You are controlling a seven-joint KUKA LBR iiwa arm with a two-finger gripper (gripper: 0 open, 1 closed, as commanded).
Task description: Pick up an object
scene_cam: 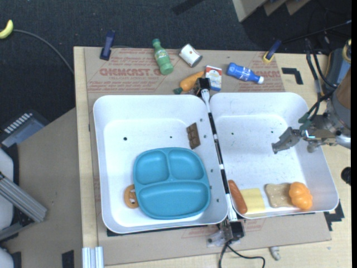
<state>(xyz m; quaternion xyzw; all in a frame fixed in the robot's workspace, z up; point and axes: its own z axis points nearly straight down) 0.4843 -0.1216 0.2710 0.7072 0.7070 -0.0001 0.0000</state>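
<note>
Grey and dark, the two-finger gripper [281, 143] hangs over the right white bin [262, 108], near its right wall; whether it is released or clenched I cannot tell, and nothing shows between its tips. From the fixed overhead camera, the nearest candidates lie toward the bin's near edge, below the gripper: a round orange fruit [300, 195] touching a tan bread slice [277, 195], then a yellow cheese square [251, 200] and a red-orange sausage [237, 196], its long axis running roughly along the bins' shared divider.

Grey arm reaching in from right, gripper [283, 144] low, pointing left
</note>
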